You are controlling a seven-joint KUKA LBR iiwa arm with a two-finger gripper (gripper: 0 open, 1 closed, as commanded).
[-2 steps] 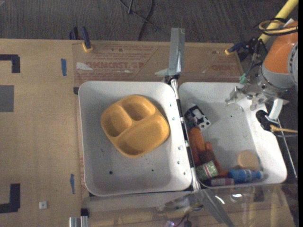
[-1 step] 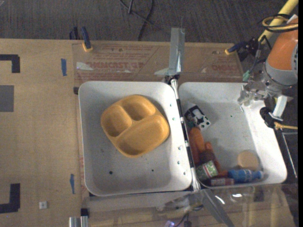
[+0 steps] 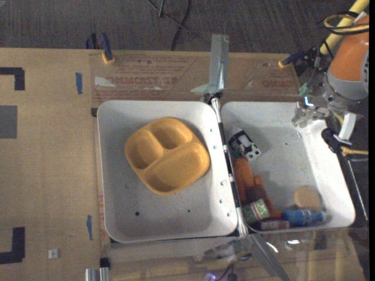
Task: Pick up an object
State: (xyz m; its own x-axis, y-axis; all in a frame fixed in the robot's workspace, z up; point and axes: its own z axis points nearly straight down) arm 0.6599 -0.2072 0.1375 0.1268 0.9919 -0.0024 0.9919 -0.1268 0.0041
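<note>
The tool (image 3: 304, 113) hangs over the upper right corner of the right bin (image 3: 281, 130), at the end of the grey arm (image 3: 348, 69) with its orange band; from this angle I cannot tell whether it is released or clenched, and nothing shows in its grasp. Objects lie along the right bin's left and lower sides: a small black-and-white item (image 3: 245, 145) near the divider, an orange carrot-like piece (image 3: 242, 174) below it, a reddish bottle (image 3: 259, 195), a blue bottle (image 3: 304, 217) lying flat, and a round tan disc (image 3: 307, 198). The left bin (image 3: 117, 204) on the desk (image 3: 41, 174) holds a yellow divided plate (image 3: 167, 155).
</note>
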